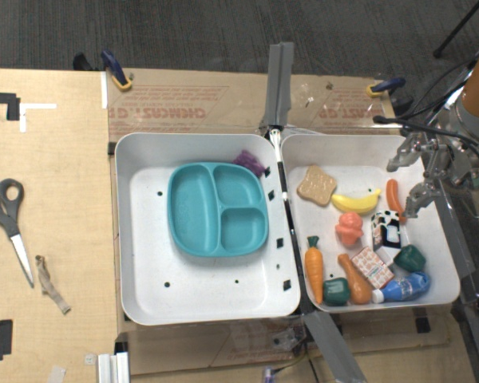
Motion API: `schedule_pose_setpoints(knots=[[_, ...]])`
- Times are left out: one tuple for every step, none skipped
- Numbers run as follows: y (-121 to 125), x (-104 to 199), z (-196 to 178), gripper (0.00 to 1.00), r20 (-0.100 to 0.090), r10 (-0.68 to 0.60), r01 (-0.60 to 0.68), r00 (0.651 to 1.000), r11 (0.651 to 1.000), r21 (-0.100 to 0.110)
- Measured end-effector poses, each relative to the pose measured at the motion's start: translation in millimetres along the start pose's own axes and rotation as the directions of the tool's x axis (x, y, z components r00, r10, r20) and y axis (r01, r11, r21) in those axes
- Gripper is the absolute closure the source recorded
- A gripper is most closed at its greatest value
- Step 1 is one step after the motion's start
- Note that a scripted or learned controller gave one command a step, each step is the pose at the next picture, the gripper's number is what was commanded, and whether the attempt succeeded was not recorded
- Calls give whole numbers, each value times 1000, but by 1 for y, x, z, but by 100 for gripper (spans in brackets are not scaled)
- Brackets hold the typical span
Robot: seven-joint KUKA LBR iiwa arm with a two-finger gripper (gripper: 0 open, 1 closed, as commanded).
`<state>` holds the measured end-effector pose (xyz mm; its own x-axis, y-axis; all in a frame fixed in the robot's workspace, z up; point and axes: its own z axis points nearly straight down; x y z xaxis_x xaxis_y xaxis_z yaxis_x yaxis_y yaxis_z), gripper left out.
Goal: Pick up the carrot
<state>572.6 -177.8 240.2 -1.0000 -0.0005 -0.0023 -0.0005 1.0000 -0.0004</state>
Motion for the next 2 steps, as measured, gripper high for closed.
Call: schedule_pose_setpoints(knots=[[63, 21, 121, 0, 0, 81, -81, 997, 997, 0], [123, 50, 48, 0, 1, 41, -41, 999, 999, 0]])
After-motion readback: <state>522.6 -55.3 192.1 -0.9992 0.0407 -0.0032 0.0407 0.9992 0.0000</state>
